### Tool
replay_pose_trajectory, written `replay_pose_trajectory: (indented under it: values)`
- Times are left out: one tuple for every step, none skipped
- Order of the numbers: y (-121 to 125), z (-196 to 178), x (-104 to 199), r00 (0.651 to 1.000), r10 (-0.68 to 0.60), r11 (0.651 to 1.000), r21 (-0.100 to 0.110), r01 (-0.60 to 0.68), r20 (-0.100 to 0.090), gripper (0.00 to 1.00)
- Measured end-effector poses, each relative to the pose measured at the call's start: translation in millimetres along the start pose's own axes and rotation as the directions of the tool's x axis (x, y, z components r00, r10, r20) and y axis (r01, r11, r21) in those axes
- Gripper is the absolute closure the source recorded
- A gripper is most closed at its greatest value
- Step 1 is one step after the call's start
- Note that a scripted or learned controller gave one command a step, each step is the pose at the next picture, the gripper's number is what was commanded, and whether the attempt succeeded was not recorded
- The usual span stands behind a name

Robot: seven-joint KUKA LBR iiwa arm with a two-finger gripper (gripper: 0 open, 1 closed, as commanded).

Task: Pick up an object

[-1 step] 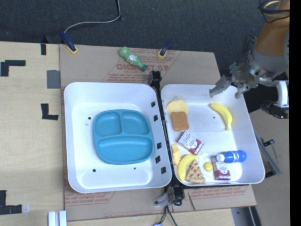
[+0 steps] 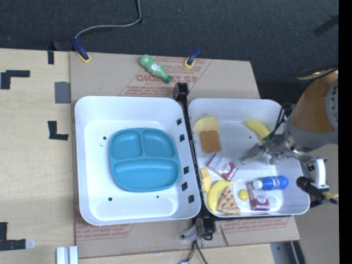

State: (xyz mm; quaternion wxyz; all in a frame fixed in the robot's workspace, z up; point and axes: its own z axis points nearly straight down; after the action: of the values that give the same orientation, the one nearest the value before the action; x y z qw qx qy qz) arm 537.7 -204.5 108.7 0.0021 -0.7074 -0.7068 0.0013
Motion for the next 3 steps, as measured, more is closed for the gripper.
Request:
replay_pose_trajectory:
  values:
    - [71.6,21.3,28.6,1.000,-0.003,1.000,-0.010,0.003,0.002,0.00]
    - [11.8,-66.2,88.6,1.000,-0.003,1.000,-0.004,0.003,0.001,0.00]
    - [-11.3,20.4,97.2,1.000,-0.002,1.000,-0.010,0.002,0.000,0.00]
